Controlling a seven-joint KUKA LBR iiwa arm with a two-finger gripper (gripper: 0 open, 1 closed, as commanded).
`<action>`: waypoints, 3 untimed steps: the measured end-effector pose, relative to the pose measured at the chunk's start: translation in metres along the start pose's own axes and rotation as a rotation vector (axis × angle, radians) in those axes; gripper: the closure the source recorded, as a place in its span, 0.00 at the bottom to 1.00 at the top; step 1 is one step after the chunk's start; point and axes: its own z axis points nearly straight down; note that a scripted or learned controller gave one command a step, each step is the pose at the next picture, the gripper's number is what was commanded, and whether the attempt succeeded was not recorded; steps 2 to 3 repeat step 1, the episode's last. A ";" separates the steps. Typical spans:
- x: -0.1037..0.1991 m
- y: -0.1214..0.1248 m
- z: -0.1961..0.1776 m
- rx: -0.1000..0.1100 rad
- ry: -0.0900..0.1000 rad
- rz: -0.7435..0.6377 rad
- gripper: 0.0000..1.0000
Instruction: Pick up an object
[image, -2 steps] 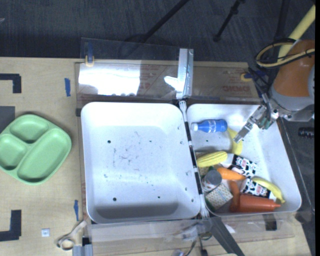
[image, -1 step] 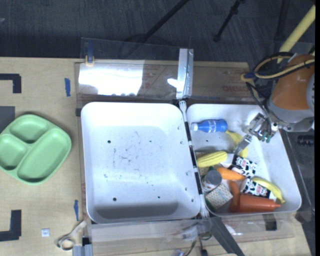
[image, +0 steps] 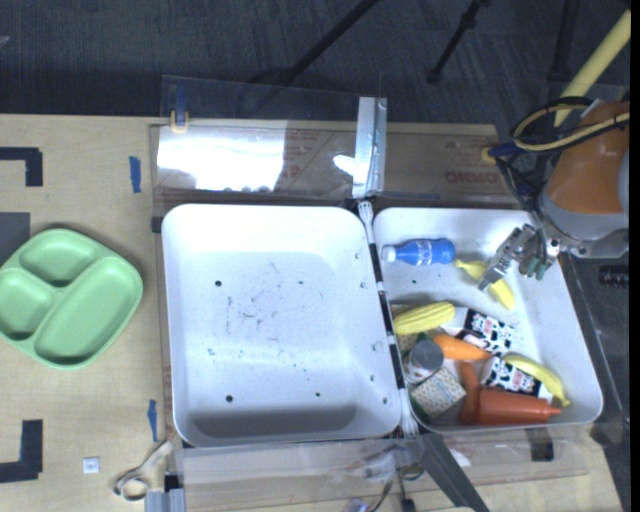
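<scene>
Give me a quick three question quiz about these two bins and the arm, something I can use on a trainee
1. True or false: the blue bottle lies in the right bin.
2. Which bin does the claw hover over? A) left bin B) right bin C) neither
3. Fill in: on the bench, left of both bins, sits a green ____ with compartments.

Key:
1. True; it lies near that bin's far edge.
2. B; it is above the yellow item near the bottle, not the left bin.
3. Tray, the green divided tray.
</scene>
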 end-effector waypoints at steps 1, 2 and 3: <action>-0.015 0.025 -0.091 0.004 0.004 -0.003 1.00; -0.015 0.025 -0.091 0.004 0.004 -0.003 1.00; -0.015 0.025 -0.091 0.004 0.004 -0.003 1.00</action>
